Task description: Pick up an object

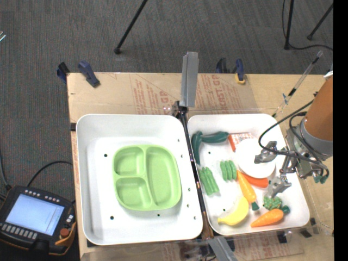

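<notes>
Two open metal fingers of the gripper [274, 170] hang above the right bin's [215, 121] right edge; the long orange plastic carrot [247, 188] lies slantwise, tip toward the near edge.

I see a teach pendant [35, 217] on the grey carpet [32, 48], blue clamps [88, 73] gripping the bench's cardboard [136, 91], and tripod legs [133, 20]

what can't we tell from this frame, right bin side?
- Gripper: too small and cluttered in the camera view to tell whether the fingers are open or shut, or touch anything.
- White plate: right rim covered by the gripper.
- Orange packet: partly under the plate; print too small to read.
- Arm: cut off at the right edge.
</notes>
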`<state>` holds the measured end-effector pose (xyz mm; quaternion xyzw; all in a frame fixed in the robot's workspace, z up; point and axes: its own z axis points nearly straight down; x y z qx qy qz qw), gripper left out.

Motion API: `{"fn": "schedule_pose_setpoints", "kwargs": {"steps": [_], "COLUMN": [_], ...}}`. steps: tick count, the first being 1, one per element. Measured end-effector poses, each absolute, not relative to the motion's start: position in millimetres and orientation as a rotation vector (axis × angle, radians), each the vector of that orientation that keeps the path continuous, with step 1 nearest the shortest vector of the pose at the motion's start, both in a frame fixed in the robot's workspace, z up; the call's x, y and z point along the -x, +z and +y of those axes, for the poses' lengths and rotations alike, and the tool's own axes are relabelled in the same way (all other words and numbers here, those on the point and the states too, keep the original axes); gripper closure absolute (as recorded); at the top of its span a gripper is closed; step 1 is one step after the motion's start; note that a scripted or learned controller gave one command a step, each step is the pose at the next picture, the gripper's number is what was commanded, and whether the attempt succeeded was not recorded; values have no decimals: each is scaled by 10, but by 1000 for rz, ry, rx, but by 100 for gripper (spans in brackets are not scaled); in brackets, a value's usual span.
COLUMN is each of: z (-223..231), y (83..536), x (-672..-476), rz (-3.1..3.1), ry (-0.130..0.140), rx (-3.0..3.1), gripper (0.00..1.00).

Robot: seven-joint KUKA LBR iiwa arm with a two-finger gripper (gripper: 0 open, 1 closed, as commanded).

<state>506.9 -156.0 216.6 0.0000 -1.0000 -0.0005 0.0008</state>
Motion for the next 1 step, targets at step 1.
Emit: {"fn": "schedule_pose_setpoints", "kwargs": {"steps": [1], "z": [-1264], "y": [865], "x": [-4761], "rz": [-3141], "ry": [-3], "rx": [23], "gripper": [0]}}
